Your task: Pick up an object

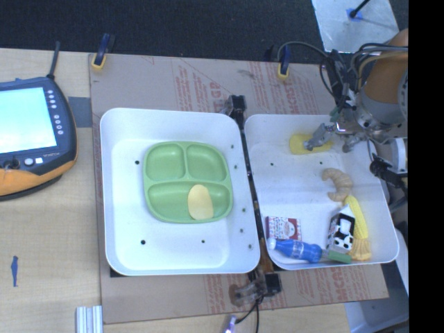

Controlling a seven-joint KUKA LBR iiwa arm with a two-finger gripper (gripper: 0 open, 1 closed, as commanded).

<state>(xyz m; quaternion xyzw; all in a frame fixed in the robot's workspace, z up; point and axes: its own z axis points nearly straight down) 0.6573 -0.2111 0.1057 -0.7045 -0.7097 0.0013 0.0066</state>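
gripper [331, 136] at flat yellow piece [300, 143], its long axis left-right, grip state unclear

Two white bins [118, 255] are sitting on brown cardboard [173, 82] printed in red. The plate [163, 186] is showing pale green, the chip [200, 202] on it pale yellow. The croissant [339, 181] is looking tan, the corn [359, 222] yellow, the carton [342, 233] black-and-white cow-patched, the bottle [297, 250] blue, the packet [282, 227] red and white.
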